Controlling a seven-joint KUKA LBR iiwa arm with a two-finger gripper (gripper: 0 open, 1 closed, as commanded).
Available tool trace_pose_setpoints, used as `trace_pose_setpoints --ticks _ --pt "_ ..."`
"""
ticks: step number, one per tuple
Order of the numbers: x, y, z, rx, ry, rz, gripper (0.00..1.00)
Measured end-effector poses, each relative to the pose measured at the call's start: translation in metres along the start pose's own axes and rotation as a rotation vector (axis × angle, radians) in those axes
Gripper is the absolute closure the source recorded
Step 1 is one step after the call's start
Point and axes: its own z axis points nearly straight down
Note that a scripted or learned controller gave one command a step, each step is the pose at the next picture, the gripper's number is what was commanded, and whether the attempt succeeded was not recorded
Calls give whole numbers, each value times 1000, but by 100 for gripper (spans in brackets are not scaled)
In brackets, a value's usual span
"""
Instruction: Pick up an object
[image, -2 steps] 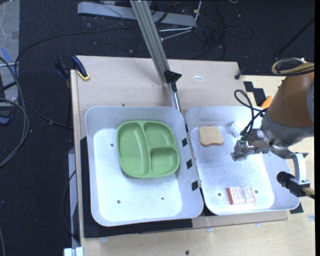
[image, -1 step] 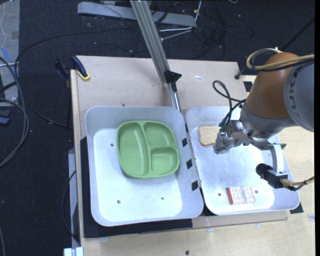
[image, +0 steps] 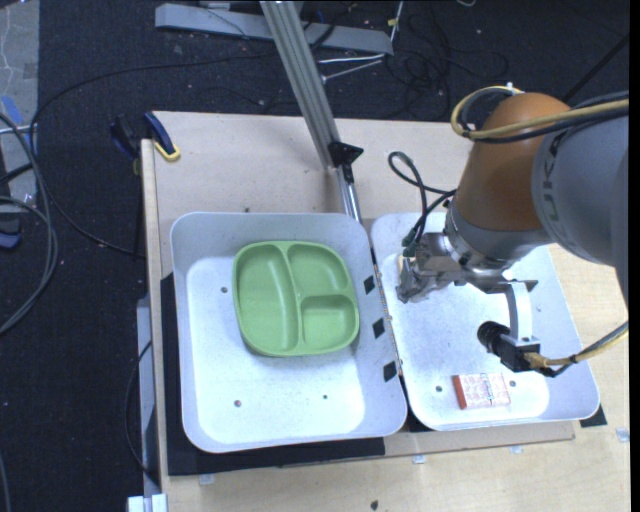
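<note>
Gripper (image: 413, 282) hung centre-right, jaws' state unreadable; shift it toward lower-right packet (image: 483, 390), square over it, before descending.

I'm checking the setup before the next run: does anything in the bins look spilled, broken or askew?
Nothing stands out. The green divided plate lies flat in the left bin; a small red-and-white packet lies flat in the right bin.

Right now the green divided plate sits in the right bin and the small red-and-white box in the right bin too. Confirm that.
Not quite. The camera view shows the green divided plate in the left bin; the small red-and-white box is indeed in the right bin.
</note>
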Motion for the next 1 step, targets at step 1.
trace_pose_setpoints --ticks 1 --pt "45 16 -4 0 0 2 100"
